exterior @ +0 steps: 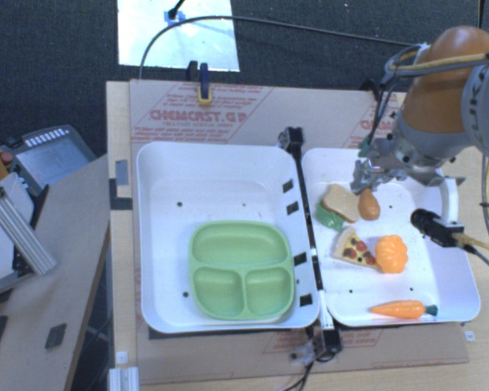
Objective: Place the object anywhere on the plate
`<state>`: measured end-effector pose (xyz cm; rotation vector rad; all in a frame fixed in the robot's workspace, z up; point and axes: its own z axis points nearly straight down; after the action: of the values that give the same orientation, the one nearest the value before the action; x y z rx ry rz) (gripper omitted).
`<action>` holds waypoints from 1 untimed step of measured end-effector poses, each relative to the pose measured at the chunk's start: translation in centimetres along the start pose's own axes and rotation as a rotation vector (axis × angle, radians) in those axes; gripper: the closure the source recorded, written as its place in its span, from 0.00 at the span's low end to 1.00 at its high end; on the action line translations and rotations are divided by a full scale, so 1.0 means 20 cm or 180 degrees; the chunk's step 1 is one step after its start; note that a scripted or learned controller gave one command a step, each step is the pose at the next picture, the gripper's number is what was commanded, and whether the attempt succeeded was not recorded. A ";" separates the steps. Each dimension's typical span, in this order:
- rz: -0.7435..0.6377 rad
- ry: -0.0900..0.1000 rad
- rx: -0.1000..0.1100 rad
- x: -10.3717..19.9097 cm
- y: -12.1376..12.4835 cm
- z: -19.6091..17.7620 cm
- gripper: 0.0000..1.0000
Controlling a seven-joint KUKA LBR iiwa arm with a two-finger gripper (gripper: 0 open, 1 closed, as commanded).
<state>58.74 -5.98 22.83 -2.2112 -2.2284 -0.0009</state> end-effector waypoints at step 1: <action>0.0000 0.0000 0.0002 0.24 -0.15 0.03 1.00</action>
<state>55.65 -1.29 22.32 -2.2110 -2.2283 -0.0002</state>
